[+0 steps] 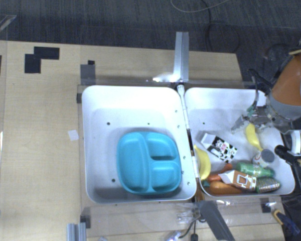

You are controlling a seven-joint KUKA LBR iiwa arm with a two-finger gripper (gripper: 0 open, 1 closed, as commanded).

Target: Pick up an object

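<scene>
The yellow banana (252,136) nearest the pincer (253,118) lay in the right bin (210,107), toward that bin's right wall, its long axis running roughly from the far edge toward the near edge. It was judged the likeliest object for the pick, since the pincer stood just above its upper end. The piece appeared to be a light toy fruit with a smooth, curved and probably slippery skin; a hold across the narrow middle of its body was judged safer than one at the tapering tip.

The pincer's metal fingers were seen splayed apart over the banana's far end, with nothing between them; it was therefore recorded as open and not gripping.

Close by the banana's near end stood a small grey round object (265,157), which could obstruct a finger on that side. Along the bin's near edge lay a green bottle (255,170), a small carton (241,179), an orange carrot-like piece (223,187) and a second yellow banana (203,163) against the divider. A black-and-white patterned box (219,146) sat near the bin's middle. The bin's right wall left little room for the outer finger.

The left bin (100,109) carried a blue divided plate (148,161), well apart from the work.
</scene>
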